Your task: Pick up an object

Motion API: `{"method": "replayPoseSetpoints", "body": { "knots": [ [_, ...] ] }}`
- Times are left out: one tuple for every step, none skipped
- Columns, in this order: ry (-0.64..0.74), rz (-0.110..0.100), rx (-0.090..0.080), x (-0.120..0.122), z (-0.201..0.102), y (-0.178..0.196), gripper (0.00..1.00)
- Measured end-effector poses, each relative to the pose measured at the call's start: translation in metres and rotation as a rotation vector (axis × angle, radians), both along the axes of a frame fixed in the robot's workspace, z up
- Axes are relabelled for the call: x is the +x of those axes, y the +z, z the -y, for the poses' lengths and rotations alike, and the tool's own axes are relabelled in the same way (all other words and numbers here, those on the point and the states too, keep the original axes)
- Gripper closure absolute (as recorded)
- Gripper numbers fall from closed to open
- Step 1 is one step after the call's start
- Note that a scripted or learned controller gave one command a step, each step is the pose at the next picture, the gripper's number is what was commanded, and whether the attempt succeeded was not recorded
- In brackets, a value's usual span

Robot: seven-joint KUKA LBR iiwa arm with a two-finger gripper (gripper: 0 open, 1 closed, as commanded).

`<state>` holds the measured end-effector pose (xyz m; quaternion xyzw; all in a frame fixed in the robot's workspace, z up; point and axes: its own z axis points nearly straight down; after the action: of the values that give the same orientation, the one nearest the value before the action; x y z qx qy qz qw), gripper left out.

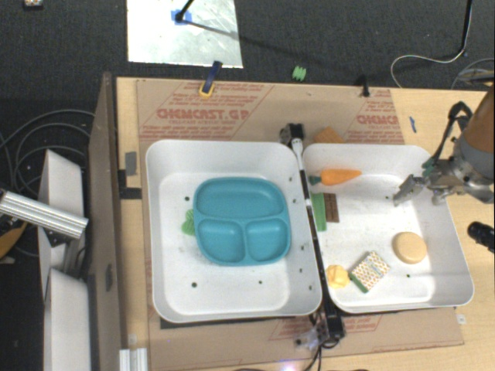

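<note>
Right white bin [433, 284] holds a carrot [340, 177], well apart from the spread, unladen gripper [414, 190].

1. Single fixed camera, mounted above the counter [271, 103], looking down at a slant.
2. Far edge of the counter lies toward frame top, near edge toward frame bottom; dark floor [62, 60] visible beyond and to the left.
3. Moderate range: left bin [166, 168] and right bin [452, 273] both fit whole in frame.
4. Arm [476, 141] enters from frame right.
</note>
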<state>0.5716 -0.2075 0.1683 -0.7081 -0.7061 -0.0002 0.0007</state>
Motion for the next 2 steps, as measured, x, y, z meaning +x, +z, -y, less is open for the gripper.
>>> {"method": "replayPoseSetpoints", "body": {
  "knots": [
    [0.002,0.0,0.0,-0.035,-0.014,-0.087,0.0],
    [0.013,0.015,-0.004,0.039,-0.04,-0.001,0.0]
  ]
}}
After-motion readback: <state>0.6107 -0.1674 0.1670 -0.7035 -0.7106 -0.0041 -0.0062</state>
